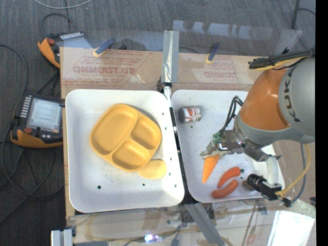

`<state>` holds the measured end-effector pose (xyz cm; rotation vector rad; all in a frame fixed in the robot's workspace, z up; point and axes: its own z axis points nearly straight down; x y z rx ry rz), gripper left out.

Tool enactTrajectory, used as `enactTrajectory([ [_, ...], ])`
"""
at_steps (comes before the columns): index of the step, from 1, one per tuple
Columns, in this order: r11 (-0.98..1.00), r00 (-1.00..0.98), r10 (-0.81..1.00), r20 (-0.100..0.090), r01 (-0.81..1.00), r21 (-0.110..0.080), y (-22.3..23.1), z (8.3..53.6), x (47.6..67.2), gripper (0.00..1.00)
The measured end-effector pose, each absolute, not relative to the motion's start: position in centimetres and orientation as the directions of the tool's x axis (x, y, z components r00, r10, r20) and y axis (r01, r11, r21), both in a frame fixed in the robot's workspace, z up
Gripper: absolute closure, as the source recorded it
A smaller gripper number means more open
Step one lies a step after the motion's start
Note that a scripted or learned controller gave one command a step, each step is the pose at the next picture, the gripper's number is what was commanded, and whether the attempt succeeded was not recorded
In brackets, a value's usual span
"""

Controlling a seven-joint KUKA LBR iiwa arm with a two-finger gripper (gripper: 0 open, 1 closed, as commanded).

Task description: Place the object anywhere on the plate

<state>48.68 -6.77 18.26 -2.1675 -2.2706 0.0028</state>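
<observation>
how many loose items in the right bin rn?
4: can at the far left corner, carrot under the gripper, two red sausages near the front. The arm may hide more.

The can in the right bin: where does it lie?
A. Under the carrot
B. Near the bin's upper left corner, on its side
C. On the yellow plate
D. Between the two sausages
B: the can lies on its side near the upper left corner of the right bin, well apart from the carrot and the sausages lower down.
</observation>
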Motion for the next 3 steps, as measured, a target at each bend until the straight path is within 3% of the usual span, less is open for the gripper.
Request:
enactTrajectory([
  [1,-0.036,0.036,0.999,-0.003,0.999,-0.004,0.0,21.2,54.7,1.0],
  [2,-0.037,0.037,0.999,-0.005,0.999,-0.004,4.8,18.2,62.1,1.0],
  [3,-0.037,0.037,0.999,-0.005,0.999,-0.003,4.9,18.3,62.1,0.0],
])
